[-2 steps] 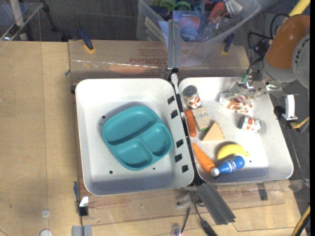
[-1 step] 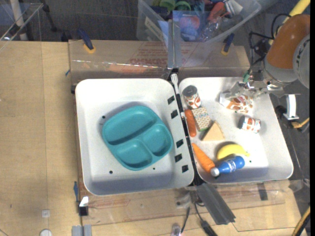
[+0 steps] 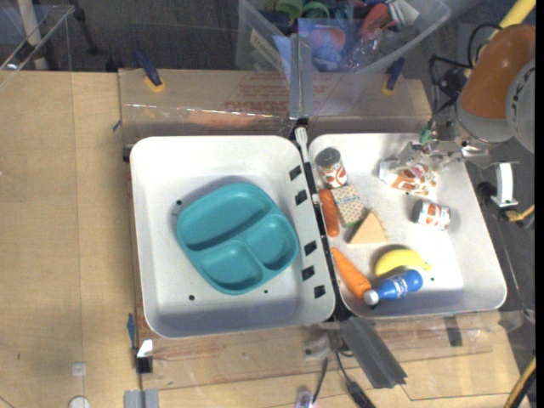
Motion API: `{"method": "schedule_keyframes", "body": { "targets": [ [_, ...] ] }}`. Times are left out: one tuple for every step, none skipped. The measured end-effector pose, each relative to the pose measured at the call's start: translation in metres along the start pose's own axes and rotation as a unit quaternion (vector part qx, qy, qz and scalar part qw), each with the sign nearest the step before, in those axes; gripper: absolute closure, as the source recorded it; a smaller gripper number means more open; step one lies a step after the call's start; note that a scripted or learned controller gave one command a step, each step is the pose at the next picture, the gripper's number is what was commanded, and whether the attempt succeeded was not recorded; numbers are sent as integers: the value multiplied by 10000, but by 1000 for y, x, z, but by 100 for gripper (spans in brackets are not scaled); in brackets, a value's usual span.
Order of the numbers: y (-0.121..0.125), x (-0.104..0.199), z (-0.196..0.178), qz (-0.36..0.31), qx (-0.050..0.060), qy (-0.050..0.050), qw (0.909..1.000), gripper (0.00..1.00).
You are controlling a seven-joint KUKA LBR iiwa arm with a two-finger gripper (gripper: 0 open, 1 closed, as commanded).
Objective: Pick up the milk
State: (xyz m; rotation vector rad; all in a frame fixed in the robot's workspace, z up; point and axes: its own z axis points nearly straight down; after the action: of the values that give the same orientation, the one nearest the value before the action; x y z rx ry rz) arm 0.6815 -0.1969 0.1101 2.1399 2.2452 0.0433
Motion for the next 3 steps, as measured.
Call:
{"method": "schedule_keyframes", "body": {
  "targets": [
    [-2, 3, 2, 1145, 52, 27, 9934, 0],
    [-16, -2, 0, 967, -6, 61, 9953, 0],
    [-2, 11, 1, 1138, 44, 5, 9935, 0]
  ]
}}
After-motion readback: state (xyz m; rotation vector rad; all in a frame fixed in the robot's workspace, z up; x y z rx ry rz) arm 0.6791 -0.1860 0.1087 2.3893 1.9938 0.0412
